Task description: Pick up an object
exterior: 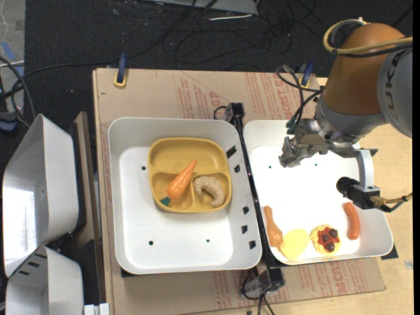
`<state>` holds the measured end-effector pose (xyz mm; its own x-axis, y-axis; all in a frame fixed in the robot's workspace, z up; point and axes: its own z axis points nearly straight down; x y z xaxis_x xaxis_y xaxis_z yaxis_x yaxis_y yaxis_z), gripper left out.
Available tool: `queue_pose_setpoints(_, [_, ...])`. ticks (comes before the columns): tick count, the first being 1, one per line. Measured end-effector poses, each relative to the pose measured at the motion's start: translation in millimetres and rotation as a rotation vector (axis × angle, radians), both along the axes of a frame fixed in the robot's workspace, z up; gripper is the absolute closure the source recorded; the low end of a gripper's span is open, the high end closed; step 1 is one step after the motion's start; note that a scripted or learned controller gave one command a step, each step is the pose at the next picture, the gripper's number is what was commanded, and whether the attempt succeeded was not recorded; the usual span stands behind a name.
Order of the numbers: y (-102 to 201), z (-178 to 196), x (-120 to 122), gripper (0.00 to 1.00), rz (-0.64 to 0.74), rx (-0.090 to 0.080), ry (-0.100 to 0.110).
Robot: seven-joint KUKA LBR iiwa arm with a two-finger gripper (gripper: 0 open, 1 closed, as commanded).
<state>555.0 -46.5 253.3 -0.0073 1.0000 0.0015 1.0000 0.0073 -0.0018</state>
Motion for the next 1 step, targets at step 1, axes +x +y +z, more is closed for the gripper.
queue_pose_setpoints(1, [52.2, -14.6, -2.1, 1.0, 0.001, 0.0, 0.0])
